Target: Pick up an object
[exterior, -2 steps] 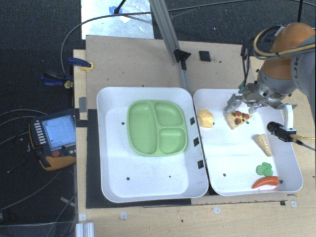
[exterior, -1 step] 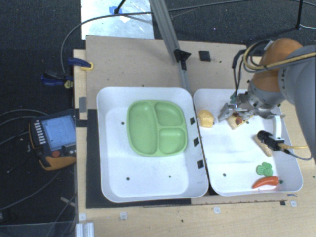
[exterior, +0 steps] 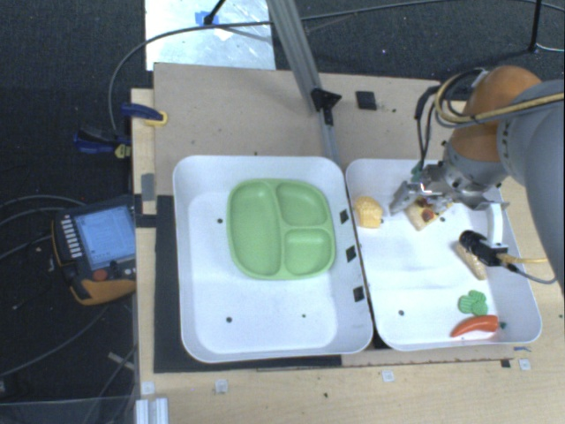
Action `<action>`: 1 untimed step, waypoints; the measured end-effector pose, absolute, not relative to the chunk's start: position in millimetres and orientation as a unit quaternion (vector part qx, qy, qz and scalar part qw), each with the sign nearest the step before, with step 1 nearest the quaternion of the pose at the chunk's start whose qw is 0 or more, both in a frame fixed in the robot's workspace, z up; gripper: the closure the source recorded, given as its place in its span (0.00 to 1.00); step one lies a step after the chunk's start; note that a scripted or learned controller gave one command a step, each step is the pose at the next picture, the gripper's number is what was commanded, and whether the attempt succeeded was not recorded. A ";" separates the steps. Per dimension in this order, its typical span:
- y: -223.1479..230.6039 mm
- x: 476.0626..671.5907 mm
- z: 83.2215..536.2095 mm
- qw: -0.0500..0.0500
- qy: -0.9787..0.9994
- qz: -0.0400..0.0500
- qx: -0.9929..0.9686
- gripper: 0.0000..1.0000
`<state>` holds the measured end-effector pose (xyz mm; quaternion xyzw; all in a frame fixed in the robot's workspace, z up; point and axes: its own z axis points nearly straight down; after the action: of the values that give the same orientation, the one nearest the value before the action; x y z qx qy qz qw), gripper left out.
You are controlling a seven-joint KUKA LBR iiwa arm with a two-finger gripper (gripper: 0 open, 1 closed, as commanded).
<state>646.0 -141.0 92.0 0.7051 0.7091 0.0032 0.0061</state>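
Bench with two white bins; tool (exterior: pixel 422 194) low in the right bin (exterior: pixel 397 272).
Approach step: whether it grips the small tan object (exterior: pixel 427 213) I cannot tell; next, a straight lift.

A brown bench (exterior: pixel 238 104) carried two shallow white bins side by side, the left bin (exterior: pixel 203 325) and right bin (exterior: pixel 415 325) touching; a small black block (exterior: pixel 365 101) lay near its far edge.
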 end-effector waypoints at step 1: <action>-142.5 649.4 106.6 0.013 0.709 0.006 0.705 1.00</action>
<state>649.4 -142.5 106.6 0.7046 0.7095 0.0063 0.0126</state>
